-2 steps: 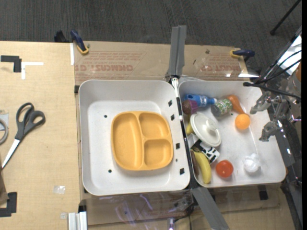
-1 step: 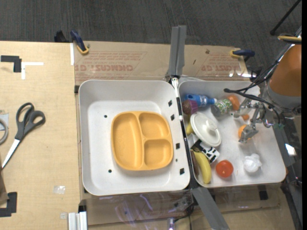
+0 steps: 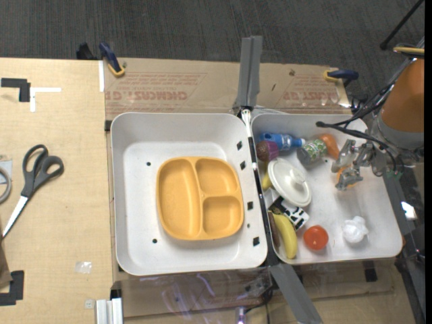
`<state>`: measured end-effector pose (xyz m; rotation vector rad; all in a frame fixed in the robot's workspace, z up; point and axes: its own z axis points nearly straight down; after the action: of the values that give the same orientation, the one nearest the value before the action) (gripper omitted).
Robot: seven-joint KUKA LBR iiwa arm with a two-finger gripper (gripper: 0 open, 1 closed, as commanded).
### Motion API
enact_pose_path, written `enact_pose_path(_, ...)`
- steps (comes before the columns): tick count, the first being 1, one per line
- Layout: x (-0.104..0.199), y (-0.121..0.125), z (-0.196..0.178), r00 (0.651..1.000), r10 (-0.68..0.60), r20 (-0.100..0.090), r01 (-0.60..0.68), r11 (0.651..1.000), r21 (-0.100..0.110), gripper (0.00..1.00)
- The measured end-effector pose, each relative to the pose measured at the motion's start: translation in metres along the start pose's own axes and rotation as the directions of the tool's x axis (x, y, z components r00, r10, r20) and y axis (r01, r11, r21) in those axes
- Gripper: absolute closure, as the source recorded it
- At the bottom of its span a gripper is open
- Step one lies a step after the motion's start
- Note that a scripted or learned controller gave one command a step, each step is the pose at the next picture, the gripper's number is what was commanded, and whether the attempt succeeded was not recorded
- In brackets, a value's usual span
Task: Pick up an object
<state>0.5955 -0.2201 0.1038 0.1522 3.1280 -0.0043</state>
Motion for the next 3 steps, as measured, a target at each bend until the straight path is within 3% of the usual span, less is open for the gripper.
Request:
enact_pose_path(1, -0.004, 0.025, -0.121, 1.000, 0.031, -0.004, -0.031, 1.000, -0.001, 1.00)
enact_pose_path(2, -0.026, 0.063, -0.153, 0.990, 0.143, -0.005, -0.143, 0.990, -0.001, 1.00)
enact_pose_path(3, 0.072, 0.094, -0.029, 0.993, -0.116, -0.008, 0.116, 0.993, -0.003, 1.00)
